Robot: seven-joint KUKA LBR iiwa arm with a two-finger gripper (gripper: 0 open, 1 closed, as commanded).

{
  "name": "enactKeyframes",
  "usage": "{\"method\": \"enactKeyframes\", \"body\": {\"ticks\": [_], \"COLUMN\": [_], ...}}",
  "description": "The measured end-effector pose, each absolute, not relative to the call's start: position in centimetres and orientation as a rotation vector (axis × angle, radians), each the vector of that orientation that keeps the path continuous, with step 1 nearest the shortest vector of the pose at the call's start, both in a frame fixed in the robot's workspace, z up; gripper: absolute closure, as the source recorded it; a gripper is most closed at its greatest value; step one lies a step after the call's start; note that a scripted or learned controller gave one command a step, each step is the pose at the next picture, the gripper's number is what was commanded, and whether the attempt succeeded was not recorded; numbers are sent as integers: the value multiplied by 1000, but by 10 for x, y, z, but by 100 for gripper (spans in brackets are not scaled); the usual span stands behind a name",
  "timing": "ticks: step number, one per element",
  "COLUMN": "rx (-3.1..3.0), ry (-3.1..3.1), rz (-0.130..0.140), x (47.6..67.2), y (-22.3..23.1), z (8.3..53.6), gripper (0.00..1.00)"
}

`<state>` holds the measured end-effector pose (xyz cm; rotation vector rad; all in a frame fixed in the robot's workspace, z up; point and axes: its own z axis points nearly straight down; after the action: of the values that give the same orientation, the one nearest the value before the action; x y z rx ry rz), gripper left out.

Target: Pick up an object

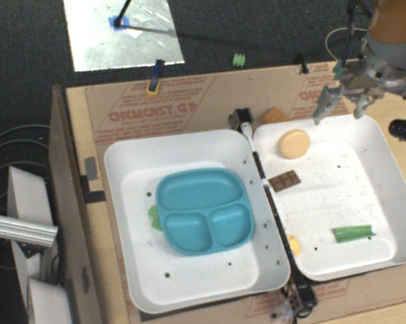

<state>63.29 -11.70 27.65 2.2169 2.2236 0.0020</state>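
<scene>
Bread roll [294,143] in right bin, hand [345,104] above-right, apart, empty

Lighting: bright, even, overhead. Both white bins [186,148] were near overexposure, their floors washed pale. Glare: a strong sheen lay on the metal sheet [122,26] beyond the bins. Shadows: soft and short beneath the blue divided tray [204,210]. Focus: moderate throughout; the arm's wrist [393,18] was slightly blurred, the dark floor grainy.

Tan round bun [294,143], brown chocolate piece [283,180], green pod [352,232] in right bin [398,190].
</scene>
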Motion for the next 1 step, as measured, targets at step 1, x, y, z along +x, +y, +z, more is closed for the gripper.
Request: {"method": "enactKeyframes", "body": {"ticks": [1], "rx": [2216], "ry": [2231], "rz": [-2], "x": [663], "y": [-96], "z": [153], "gripper": [0]}}
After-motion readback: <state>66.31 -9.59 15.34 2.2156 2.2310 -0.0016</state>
